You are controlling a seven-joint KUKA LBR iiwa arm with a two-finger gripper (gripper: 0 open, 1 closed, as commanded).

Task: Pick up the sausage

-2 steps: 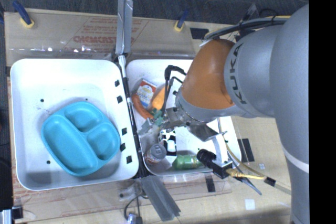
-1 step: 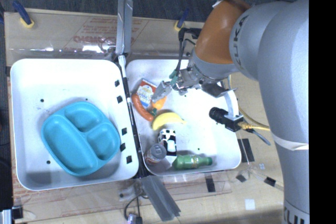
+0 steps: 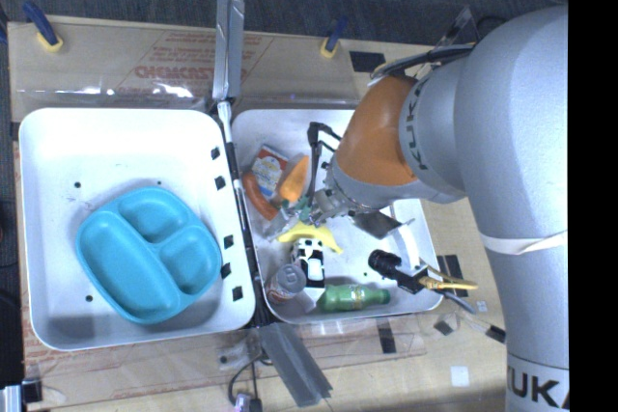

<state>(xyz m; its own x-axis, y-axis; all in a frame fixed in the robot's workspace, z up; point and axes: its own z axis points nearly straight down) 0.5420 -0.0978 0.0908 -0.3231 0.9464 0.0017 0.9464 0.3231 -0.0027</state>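
A: What's nearest, low in the frame?
B: A green bottle (image 3: 353, 296), then a banana (image 3: 311, 236).
A: And the sausage (image 3: 294, 177)?
B: Mid-frame, beside the gripper (image 3: 317, 200), which is lowered toward it; its grip I cannot tell.

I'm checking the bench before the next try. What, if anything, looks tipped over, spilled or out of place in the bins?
Nothing looks spilled or broken. The green bottle lies on its side at the near edge of the right bin, among jumbled items. The blue divided plate sits flat in the left bin.
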